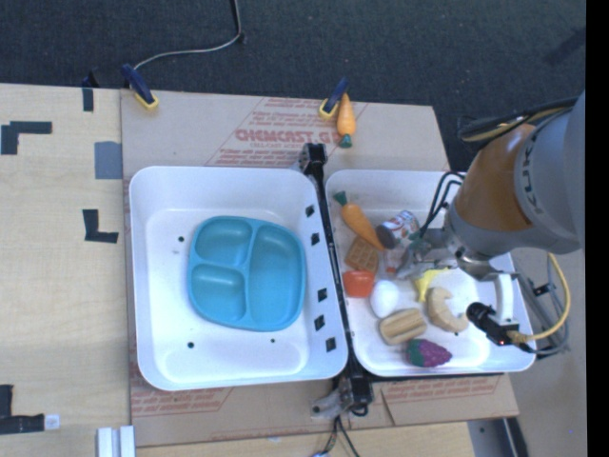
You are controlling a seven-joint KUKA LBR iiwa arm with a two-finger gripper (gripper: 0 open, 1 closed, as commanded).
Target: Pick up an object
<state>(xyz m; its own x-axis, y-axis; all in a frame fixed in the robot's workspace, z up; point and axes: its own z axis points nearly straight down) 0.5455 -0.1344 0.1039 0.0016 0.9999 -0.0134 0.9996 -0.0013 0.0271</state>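
Two white bins sit side by side on a cardboard sheet [276,131], split by a black divider [324,255]. Taking that divider as the landmark: the left bin [152,255] holds one blue plate [245,272] with three compartments, lying flat a little way left of the divider.

The right bin [381,184] holds the toy foods, all to the divider's right. One carrot [360,221] lies tilted just beside the divider near its upper end. One waffle [362,253] sits below the carrot, and one red piece [358,284] lies below that, nearly touching the divider. One white egg [384,299] is just right of the red piece. One bread roll [402,326] lies lower, and one purple fruit [428,353] sits lowest, farther from the divider. One curved tan piece [443,308] and one yellow piece [427,281] lie farther right. One small can [400,227] sits right of the carrot.

A second carrot [345,120] rests outside the bins on the cardboard, above the divider's top end.

The arm [514,188] hangs over the right bin's far side, and the gripper [417,255] sits low between can and yellow piece; I cannot tell how it stands or whether it has anything.
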